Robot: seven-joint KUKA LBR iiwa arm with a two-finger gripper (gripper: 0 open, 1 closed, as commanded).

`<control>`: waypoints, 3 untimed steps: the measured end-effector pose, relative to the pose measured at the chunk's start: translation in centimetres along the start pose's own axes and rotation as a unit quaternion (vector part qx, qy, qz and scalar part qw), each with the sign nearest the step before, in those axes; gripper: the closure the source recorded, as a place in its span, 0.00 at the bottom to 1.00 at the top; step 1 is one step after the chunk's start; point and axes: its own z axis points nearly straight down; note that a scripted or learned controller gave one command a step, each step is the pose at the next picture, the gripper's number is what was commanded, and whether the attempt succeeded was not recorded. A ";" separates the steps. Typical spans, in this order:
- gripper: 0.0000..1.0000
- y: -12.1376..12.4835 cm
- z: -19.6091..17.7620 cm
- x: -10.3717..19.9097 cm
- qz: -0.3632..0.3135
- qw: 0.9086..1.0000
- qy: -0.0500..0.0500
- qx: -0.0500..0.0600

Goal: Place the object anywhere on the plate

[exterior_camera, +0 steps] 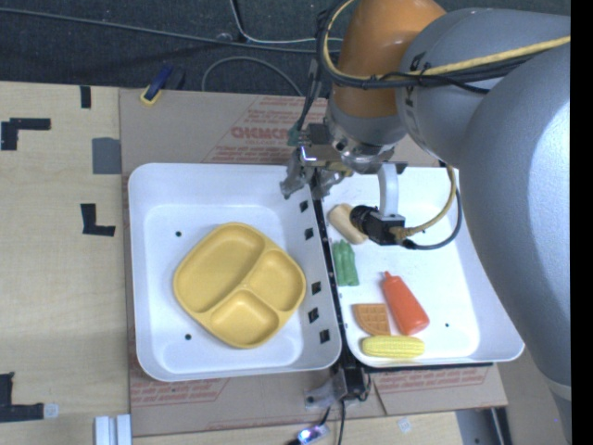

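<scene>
A yellow plate point(239, 284) with three compartments lies in the left bin point(153, 248), and nothing rests on it. The right bin point(482, 336) holds several toy foods: a beige piece point(340, 219), a green piece point(345, 265), a red-orange bottle shape point(405, 304), a waffle point(372, 318) and a corn cob point(392, 346). My gripper point(310, 176) hangs over the back end of the divider between the bins, just up and left of the beige piece. It is seen from above, and its tips are hard to make out.
The big grey arm and its orange band point(384, 40) cover the upper right of the view and the right bin's back part. A black cable plug point(375, 225) hangs beside the beige piece. Brown cardboard lies under both bins.
</scene>
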 end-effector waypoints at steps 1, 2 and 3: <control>1.00 1.7 -0.1 5.0 -0.001 1.000 0.000 0.000; 1.00 3.7 2.3 9.7 0.000 1.000 -0.001 0.000; 0.00 3.6 2.2 9.6 0.001 1.000 -0.001 0.001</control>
